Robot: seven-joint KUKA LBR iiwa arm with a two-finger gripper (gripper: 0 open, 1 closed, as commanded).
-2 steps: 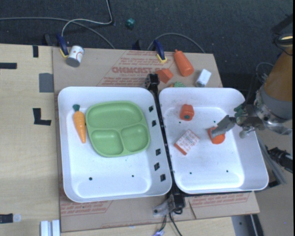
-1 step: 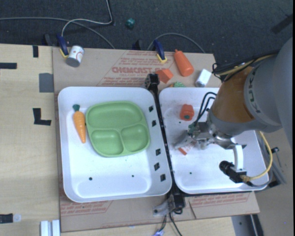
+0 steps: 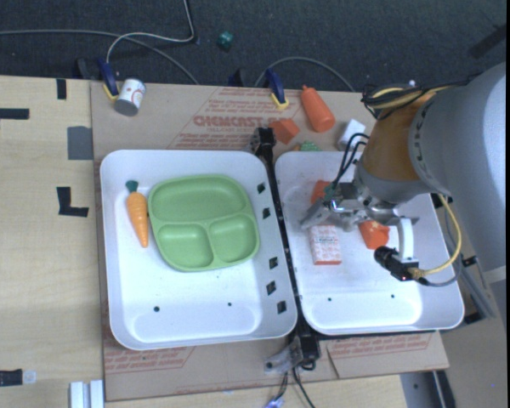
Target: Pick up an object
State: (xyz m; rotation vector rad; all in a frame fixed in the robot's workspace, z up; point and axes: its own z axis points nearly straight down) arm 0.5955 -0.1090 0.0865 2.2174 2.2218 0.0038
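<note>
The gripper (image 3: pixel 340 211) (its grip state I cannot tell) hangs over the small packet (image 3: pixel 326 246) and may miss it, pushing it aside.

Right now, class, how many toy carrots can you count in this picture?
2. One carrot lies in the left bin beside the green plate; a second carrot lies on the cardboard behind the bins. The arm may hide others.

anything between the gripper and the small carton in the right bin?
Nothing visible. The gripper hangs in the right bin, just above the small carton, which lies flat with open floor around it. An orange piece sits beside it, to its right, not over it.
</note>
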